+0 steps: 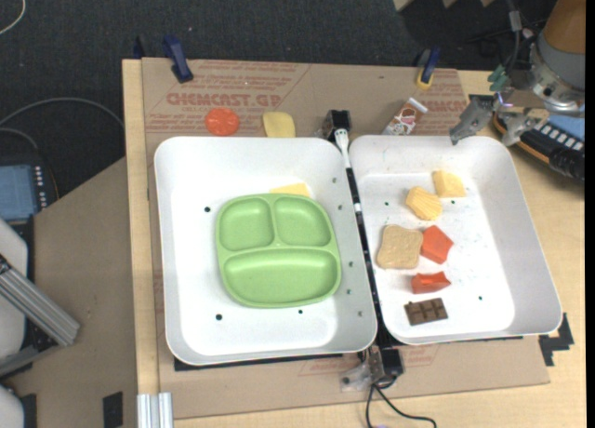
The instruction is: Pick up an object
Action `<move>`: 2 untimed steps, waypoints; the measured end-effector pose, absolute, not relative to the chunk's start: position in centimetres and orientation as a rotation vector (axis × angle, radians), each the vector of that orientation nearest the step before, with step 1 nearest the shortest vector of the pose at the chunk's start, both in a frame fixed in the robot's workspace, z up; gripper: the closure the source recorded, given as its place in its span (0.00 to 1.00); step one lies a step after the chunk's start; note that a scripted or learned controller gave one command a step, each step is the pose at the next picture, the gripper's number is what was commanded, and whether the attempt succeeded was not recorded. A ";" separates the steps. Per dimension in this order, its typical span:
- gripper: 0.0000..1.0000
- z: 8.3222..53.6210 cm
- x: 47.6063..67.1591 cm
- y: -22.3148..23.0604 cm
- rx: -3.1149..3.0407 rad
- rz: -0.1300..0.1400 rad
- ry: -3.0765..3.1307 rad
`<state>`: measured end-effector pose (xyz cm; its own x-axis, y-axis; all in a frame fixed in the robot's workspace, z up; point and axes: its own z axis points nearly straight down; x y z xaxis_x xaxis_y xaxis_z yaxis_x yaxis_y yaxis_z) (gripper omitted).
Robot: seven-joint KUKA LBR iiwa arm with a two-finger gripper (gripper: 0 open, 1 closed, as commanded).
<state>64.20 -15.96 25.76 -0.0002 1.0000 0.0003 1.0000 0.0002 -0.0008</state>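
Gripper (476,119) sits at the upper right, just past the far rim of the right bin (521,221), above the cardboard (279,86) w/ nothing between its fingers; can't tell if they're open or closed at this angle. Arm (558,54) comes in from the right edge behind it. Right bin holds the pickable items: two yellow pieces, one (448,183) near the far side and another (423,203) just beside it to the lower left; a tan toast (400,247) near the bin's left side, touching a red-orange block (436,244) on its right; a smaller red piece (429,281) below that; a brown choc bar (426,311) nearest the front rim. All are well apart from the gripper. Left bin (186,231) carries a green divided tray (277,250) w/ three compartments, approx centred, and a pale yellow piece (291,190) peeking out at the tray's far edge. On the cardboard beyond the bins: an orange disc (222,122), a yellow block (278,125) beside it, a small packet (403,119) near the right bin's far-left corner. Blue clamps (177,59) grip the board's far edge.
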 end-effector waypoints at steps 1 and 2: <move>0.00 13.1 58.3 -17.7 -2.216 0.014 -2.207; 0.00 8.4 54.3 -13.1 -2.222 -0.003 -2.220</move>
